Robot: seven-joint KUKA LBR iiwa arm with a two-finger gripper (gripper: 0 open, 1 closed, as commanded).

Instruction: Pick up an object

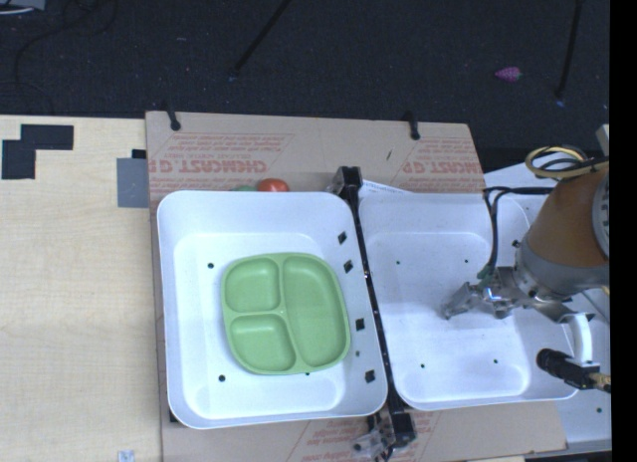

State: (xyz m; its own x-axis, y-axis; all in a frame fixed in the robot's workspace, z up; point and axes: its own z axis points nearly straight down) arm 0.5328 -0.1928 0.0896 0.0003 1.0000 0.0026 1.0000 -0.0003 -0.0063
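Observation:
A light green divided plate point(286, 312) with three compartments lies flat in the middle of the left bin point(189, 251). My gripper point(464, 302) hangs low over the floor of the right bin point(418, 251), at its right side, pointing left. I see nothing between it and the bin floor. The plate lies well to its left, across the divider between the bins.
A small red object point(273, 186) rests on the cardboard just behind the left bin's back rim. Black clips point(349, 181) join the two bins along the middle. The arm's orange band point(567, 221) stands over the right bin's right edge.

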